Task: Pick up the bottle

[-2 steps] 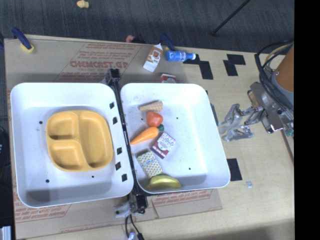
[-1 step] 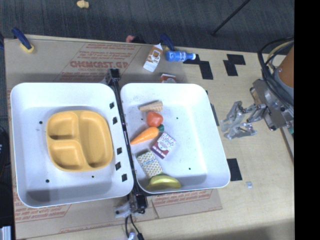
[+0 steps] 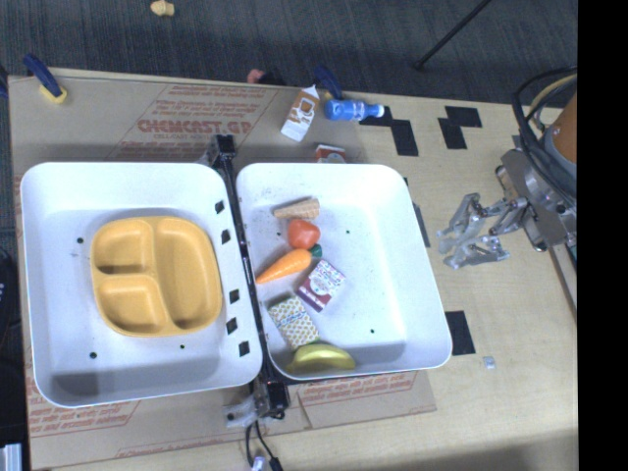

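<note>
Camera view: bottle (image 3: pixel 352 111) seen lying on its side on desk (image 3: pixel 510 381), outside bins, just beyond right bin (image 3: pixel 417 263) far rim, at 12 o'clock from it. Blue, small; judged light, stiff plastic, smooth, likely to roll. Grasp advised across mid-body. Gripper (image 3: pixel 461 238) found at 3 o'clock of right bin, over desk, fingers spread, nothing held. Bottle well apart from it.

bins (image 3: pixel 422 263) showing: 2 | yellow tray (image 3: pixel 157 273): 1 | bottle (image 3: pixel 345 111): 1 | carrot (image 3: pixel 285 266): 1 | tomato (image 3: pixel 303 234): 1 | banana (image 3: pixel 322 358): 1 | cartons (image 3: pixel 300 113): 2
</note>
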Available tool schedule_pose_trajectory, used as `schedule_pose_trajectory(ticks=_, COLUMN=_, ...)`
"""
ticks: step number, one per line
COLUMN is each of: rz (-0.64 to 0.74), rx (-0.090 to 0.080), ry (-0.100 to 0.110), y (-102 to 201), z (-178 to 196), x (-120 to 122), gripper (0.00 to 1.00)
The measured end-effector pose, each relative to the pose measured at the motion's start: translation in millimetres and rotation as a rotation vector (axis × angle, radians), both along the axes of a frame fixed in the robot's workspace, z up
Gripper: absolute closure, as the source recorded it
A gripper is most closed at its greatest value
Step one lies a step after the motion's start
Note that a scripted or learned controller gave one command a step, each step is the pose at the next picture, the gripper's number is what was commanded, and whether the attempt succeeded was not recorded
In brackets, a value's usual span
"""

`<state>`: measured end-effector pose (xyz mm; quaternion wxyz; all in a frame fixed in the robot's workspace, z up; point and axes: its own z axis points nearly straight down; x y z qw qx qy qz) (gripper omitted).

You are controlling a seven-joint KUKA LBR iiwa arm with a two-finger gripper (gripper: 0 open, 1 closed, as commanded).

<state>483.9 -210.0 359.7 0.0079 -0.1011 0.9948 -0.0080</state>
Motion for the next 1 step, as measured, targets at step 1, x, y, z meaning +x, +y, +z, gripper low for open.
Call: schedule_pose_trajectory(ticks=1, rz=0.000, rx=-0.002, ry=-0.003, y=0.1, z=10.9, x=1.0, gripper=1.00)
